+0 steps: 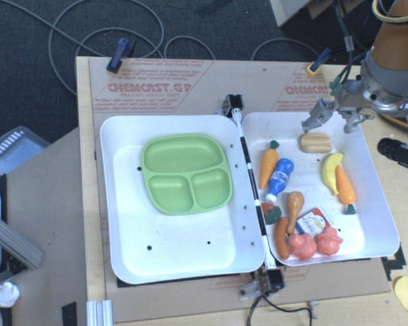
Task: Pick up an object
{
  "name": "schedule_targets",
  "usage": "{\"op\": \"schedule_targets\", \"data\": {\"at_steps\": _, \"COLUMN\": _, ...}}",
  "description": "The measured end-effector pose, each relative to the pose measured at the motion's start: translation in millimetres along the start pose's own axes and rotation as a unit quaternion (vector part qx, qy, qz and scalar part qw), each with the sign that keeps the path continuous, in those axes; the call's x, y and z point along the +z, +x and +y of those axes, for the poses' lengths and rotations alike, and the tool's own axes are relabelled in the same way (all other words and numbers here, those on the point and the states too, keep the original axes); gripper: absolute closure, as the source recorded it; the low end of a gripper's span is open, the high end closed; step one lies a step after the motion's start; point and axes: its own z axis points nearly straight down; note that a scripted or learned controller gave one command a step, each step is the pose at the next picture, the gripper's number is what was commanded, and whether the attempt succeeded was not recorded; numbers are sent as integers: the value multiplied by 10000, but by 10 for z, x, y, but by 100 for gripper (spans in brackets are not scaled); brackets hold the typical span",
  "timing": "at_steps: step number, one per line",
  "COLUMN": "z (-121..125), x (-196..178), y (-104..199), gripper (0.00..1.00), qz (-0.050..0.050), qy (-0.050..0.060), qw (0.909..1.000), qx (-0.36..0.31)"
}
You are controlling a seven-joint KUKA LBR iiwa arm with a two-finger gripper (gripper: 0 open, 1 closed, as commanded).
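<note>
Tan, rounded bread roll (315, 142) lying flat in right bin (377, 212), just below spread, empty tool (337, 117).

Glossy white plastic bins (122, 202), matt green plastic tray (187, 174), paper-covered bench (163, 87).

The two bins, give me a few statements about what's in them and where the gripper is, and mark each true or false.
1. The green tray lies in the left bin. True.
2. The blue bottle is in the left bin. False: it lies in the right bin, beside a carrot.
3. The gripper is above the right bin's far end. True.
4. The gripper holds the banana. False: the banana lies on the bin floor, apart from the gripper.
5. The bread roll lies near the gripper. True.
</note>
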Motion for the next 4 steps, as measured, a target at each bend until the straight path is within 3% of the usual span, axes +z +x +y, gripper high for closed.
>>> {"op": "schedule_targets", "data": {"at_steps": 1, "z": 323, "x": 603, "y": 576, "gripper": 0, "qz": 6, "qy": 13, "qw": 10000, "qx": -5}}
{"op": "schedule_targets", "data": {"at_steps": 2, "z": 555, "x": 1771, "y": 209, "gripper": 0, "qz": -4, "qy": -5, "qw": 10000, "qx": 7}}
{"op": "schedule_targets", "data": {"at_steps": 3, "z": 605, "x": 1768, "y": 259, "gripper": 0, "qz": -6, "qy": -13, "qw": 10000, "qx": -4}}
{"op": "schedule_targets", "data": {"at_steps": 4, "z": 612, "x": 1664, "y": 260, "gripper": 100, "qz": -10, "qy": -27, "qw": 10000, "qx": -5}}
